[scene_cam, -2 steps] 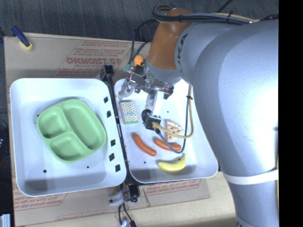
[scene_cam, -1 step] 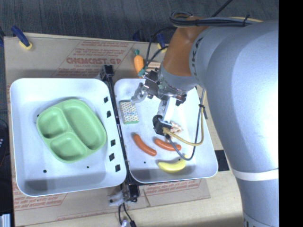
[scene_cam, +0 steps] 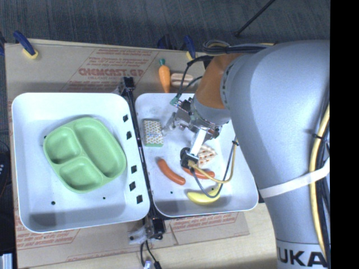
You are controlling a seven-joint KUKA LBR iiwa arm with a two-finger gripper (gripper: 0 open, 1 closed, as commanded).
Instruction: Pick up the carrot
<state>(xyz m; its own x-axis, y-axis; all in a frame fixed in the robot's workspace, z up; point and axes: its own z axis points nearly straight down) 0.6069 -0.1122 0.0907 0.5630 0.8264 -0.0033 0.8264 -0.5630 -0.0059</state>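
Right bin (scene_cam: 240,179), arm (scene_cam: 280,122) arched over, end effector (scene_cam: 177,116) low

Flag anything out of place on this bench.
The carrot lies outside both bins, on the cardboard just past the far rim of the right bin. The sausage and banana lie inside that bin.

Red "CHEMCAST GP" on the brown sheet (scene_cam: 67,60); "UKA" on the arm's base (scene_cam: 300,248)
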